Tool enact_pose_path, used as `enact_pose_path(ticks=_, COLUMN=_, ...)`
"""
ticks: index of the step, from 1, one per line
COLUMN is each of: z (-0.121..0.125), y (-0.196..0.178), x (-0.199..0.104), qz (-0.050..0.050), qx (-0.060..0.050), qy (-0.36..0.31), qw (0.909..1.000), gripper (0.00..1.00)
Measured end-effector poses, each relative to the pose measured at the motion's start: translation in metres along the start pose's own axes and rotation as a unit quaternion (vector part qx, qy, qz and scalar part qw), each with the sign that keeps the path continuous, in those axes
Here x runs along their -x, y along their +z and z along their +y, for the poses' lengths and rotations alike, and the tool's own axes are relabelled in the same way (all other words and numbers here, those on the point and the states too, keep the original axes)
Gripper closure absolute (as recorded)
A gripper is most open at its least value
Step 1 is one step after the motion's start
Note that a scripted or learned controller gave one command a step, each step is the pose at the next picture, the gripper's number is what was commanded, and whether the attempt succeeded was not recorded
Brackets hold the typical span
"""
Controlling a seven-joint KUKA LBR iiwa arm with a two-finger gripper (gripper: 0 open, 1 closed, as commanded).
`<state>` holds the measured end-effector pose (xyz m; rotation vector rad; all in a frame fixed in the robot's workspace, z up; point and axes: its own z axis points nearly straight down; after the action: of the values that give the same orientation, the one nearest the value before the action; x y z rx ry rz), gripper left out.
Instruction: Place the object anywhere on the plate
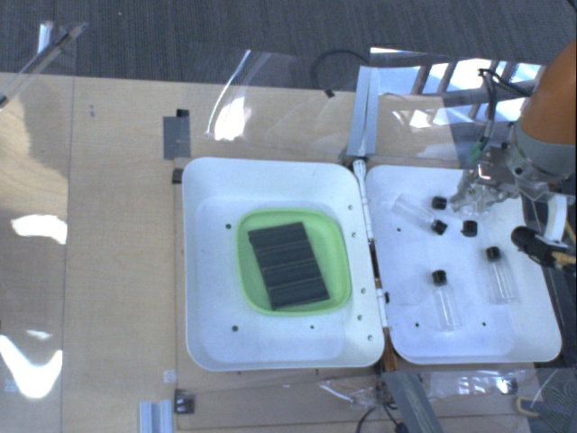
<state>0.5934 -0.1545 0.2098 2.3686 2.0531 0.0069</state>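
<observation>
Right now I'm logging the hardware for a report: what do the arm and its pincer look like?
The arm enters at the right edge: a rounded orange band above a grey wrist section. Below it, the pincer is a small pale metallic assembly with thin dark cables running up beside it. No markings are legible.

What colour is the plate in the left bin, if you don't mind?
Light green, the plate shows best in the camera view, a dark ribbed block on it.

No readable text, labels, brands or numbers anywhere: nothing legible on the bins [270, 354], plate [338, 251], dark block [287, 265], vials [499, 276] or desk [99, 242].
</observation>
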Motion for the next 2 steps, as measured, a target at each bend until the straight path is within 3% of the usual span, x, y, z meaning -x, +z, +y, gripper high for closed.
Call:
enact_pose_path(ticks=1, z=0.0, y=0.0, x=0.0, qz=0.0, qx=0.0, qy=0.0, qw=1.0, gripper=0.0)
enact_pose_path(ticks=2, z=-0.047, y=-0.09, x=0.032, qz=0.0, qx=0.001, qy=0.139, qw=0.9902, gripper=0.0)
